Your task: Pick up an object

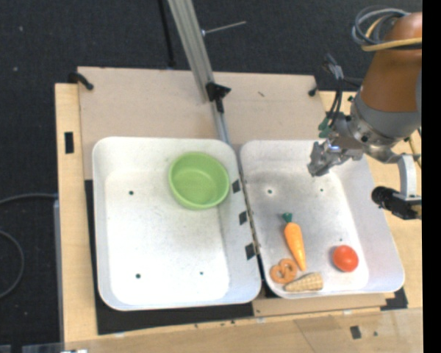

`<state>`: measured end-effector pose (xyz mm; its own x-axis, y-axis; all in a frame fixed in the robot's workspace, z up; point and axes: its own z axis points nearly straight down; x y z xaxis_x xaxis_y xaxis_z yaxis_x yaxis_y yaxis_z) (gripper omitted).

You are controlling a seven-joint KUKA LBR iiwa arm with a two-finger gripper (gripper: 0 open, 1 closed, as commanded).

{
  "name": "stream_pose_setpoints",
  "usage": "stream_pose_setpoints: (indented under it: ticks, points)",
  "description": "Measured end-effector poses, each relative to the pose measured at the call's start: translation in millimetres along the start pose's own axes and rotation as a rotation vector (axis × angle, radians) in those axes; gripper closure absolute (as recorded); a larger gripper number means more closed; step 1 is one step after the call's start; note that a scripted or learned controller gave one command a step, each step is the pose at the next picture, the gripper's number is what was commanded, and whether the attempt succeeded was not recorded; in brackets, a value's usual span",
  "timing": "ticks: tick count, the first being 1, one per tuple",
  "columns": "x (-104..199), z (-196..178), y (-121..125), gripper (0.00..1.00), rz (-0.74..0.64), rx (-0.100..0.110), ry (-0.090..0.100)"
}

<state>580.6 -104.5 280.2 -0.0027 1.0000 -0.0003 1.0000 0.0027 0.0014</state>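
The right bin holds an orange carrot with a green top, a red tomato, a brown pretzel and a tan cone-shaped piece, all grouped near its front edge. My gripper hangs over the back part of this bin, above and behind the carrot, apart from every object. Nothing shows between its tips. A green bowl sits in the left bin near its back right corner.
A slanted metal rail runs from the top of the view down to the gap between the bins. A black fixture sticks out at the right bin's right side. Beneath the bins lies a tan wooden board.
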Motion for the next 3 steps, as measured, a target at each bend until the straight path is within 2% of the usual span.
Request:
stream_pose_setpoints:
  ticks: [2,3]
  points:
    - [108.9,29.1,-2.3,1.0,-0.004,0.002,0.001]
    - [168.2,22.9,0.2,1.0,-0.006,0.0,0.003]
